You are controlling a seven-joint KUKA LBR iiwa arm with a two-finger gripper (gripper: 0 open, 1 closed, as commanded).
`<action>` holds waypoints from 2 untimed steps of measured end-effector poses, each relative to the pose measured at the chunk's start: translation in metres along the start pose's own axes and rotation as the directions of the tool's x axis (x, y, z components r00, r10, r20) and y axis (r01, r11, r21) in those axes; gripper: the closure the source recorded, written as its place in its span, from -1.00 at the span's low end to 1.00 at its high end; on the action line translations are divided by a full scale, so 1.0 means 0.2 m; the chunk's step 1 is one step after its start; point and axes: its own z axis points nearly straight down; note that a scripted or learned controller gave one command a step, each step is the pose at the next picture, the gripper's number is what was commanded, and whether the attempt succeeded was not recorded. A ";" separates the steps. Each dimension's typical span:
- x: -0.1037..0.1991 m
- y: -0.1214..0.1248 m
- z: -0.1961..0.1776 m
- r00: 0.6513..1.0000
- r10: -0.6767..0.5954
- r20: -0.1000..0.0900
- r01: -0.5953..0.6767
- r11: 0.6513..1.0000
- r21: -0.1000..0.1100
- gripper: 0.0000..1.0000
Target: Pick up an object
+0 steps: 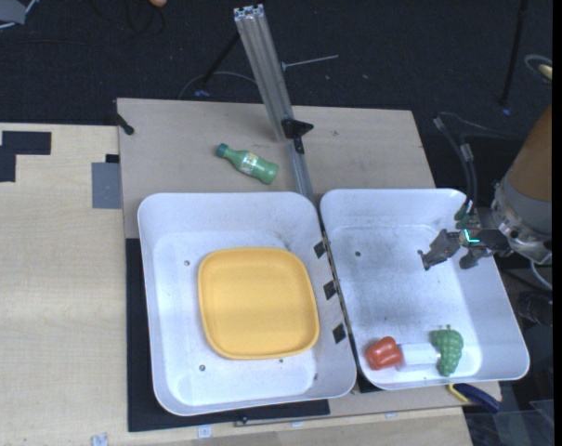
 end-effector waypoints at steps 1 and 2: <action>0.00 0.00 0.00 1.000 0.000 0.000 0.000 1.000 0.000 -1.00; 0.02 0.00 0.31 1.000 -0.001 -0.001 0.001 1.000 0.005 -1.00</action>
